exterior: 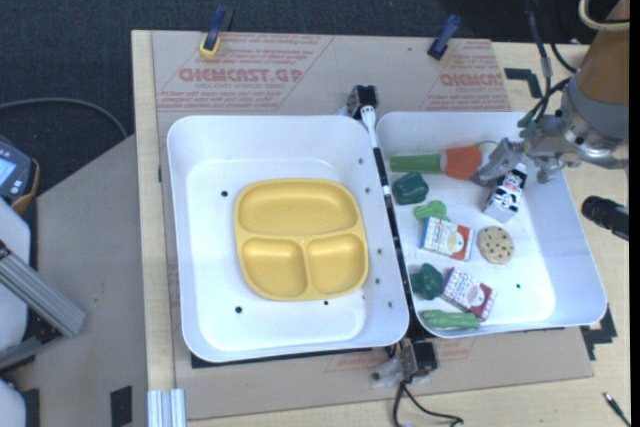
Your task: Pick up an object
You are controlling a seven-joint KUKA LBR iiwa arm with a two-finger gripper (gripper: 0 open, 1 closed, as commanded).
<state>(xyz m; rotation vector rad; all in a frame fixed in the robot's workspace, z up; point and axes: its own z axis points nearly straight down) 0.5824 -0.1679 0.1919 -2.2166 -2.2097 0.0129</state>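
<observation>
The right bin [565,260] holds several small toys. Among them are an orange carrot with a green stem [445,161], a dark green piece [408,186], a cookie [494,244] and a white-and-black carton [506,194]. My gripper [518,171] hangs over the bin's upper right part, reaching in from the right. It is open, its grey fingers [493,165] spread to either side. The white-and-black carton sits just below and between them. Whether they touch it is unclear.
The left bin [195,215] holds a yellow divided plate [300,237]. Lower in the right bin lie a light green piece [430,211], two red-and-white packets [445,237] [468,292], a dark green toy [428,280] and a green pod [450,320]. A black rail [385,215] divides the bins.
</observation>
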